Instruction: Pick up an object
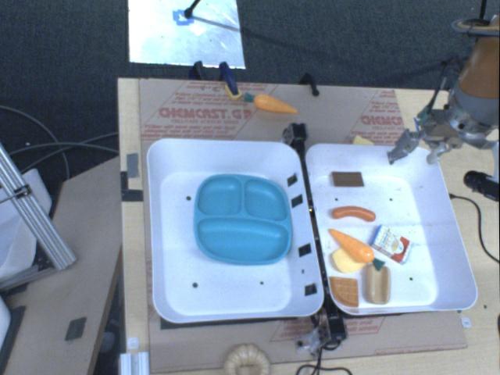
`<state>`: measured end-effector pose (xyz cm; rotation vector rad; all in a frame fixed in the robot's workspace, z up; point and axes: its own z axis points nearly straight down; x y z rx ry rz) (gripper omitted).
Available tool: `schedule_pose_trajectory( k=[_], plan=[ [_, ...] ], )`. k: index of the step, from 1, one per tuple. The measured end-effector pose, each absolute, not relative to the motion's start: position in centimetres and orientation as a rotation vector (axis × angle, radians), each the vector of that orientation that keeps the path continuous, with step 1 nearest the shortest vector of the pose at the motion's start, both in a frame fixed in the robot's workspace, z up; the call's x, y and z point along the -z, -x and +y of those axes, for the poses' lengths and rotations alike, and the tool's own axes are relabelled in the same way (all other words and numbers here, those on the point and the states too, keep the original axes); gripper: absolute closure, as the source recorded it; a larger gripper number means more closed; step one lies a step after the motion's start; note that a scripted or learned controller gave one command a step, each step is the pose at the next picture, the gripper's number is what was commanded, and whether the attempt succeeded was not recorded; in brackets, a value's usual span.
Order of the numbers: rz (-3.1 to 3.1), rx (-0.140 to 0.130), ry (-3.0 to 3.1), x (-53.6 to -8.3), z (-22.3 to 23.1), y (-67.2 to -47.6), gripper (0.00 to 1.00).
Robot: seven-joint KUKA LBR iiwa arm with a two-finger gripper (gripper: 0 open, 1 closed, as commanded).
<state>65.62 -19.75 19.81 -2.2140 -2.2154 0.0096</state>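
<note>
The sausage [353, 213], reddish and slim, lies in the right bin [449, 209] among a carrot [351, 245] and waffle [344, 290], while the open claw [417, 151] holds nothing.

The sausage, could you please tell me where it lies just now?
The sausage lies in the right bin, just below the brown block and above the carrot.

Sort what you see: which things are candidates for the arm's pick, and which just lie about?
Candidates, right bin: brown block, sausage, carrot, small carton, waffle, hot dog bun.

Lying about: blue divided plate, second carrot on the board behind the bins.
</note>
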Motion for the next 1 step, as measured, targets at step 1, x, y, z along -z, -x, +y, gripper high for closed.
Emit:
schedule_pose_trajectory(
  k=[1],
  plan=[
    [-2.227, 0.002, 2.219, -20.7, -19.7, -65.94, 0.0]
  ],
)
